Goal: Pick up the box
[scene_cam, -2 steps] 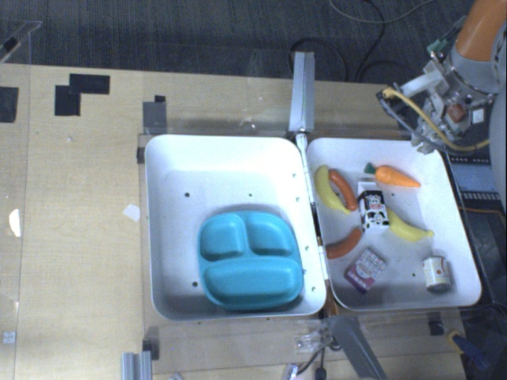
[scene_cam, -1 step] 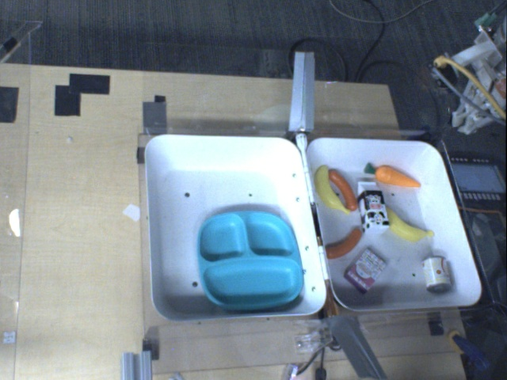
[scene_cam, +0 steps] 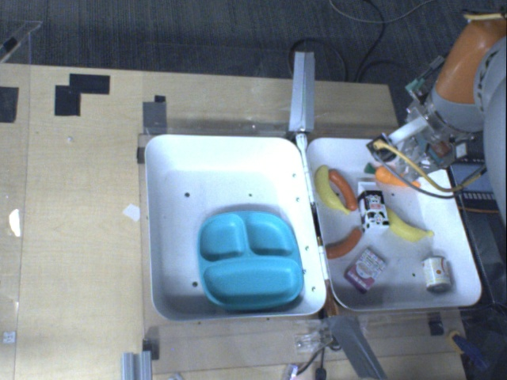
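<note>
The left bin (scene_cam: pixel 178 184) holds one thing: a blue divided tray (scene_cam: pixel 249 260) lying flat in its near half. The right bin (scene_cam: pixel 463 252) is crowded. Along its left wall a yellow banana (scene_cam: pixel 323 187) lies touching an orange-red sausage (scene_cam: pixel 343 188), with a second sausage (scene_cam: pixel 343 245) lower down. Just right of these sits the black-and-white box (scene_cam: pixel 372 210), near the bin's middle. A purple packet (scene_cam: pixel 365 267) lies below it. An orange carrot (scene_cam: pixel 393 178) lies just above the box, a second banana (scene_cam: pixel 409 229) lies just beside its lower right corner, and a small tin (scene_cam: pixel 435 273) stands toward the near right corner. The gripper (scene_cam: pixel 428 145) hangs over the bin's far right corner, up and to the right of the box and apart from it, with the carrot between them. Whether the gripper is open or closed cannot be told.
</note>
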Tool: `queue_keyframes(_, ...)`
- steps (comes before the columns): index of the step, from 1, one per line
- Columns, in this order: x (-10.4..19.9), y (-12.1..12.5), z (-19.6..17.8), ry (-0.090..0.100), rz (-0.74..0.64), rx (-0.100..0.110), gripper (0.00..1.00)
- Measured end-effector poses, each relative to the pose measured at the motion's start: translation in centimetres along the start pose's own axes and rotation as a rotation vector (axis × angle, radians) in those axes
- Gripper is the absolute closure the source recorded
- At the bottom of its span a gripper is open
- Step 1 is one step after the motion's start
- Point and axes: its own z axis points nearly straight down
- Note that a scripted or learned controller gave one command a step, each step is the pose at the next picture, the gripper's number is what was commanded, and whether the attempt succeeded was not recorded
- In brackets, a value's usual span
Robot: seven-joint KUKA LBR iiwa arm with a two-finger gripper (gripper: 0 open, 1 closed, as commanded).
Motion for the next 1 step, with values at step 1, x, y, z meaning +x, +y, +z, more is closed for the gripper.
queue_keyframes(1,2.3,1.41,-6.58,0.004,0.19,-0.002,1.0)
